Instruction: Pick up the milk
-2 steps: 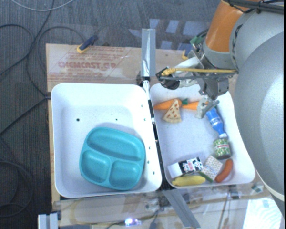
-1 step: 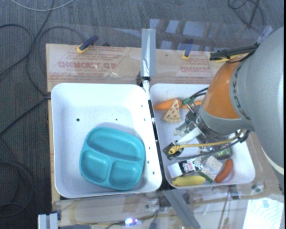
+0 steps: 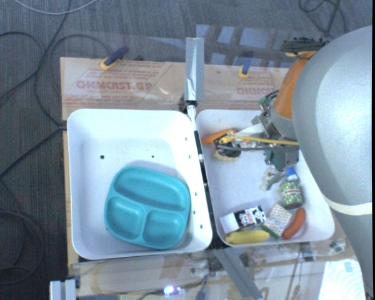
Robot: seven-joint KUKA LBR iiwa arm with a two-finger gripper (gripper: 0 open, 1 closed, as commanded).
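Milk carton seen lying at lower edge of right bin, just above banana, beside sausage. Hand located mid-right of frame, above carton, apart from it; open or closed cannot be told. Approach step judged in hand. Next: hand to be lowered toward carton, banana avoided.

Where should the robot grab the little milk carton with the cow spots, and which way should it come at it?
The milk carton lies on its side near the right bin's front wall, with the banana just in front. Probably best to come straight down from above and pinch its two long sides across the narrow width. The gripper is close by, above it.
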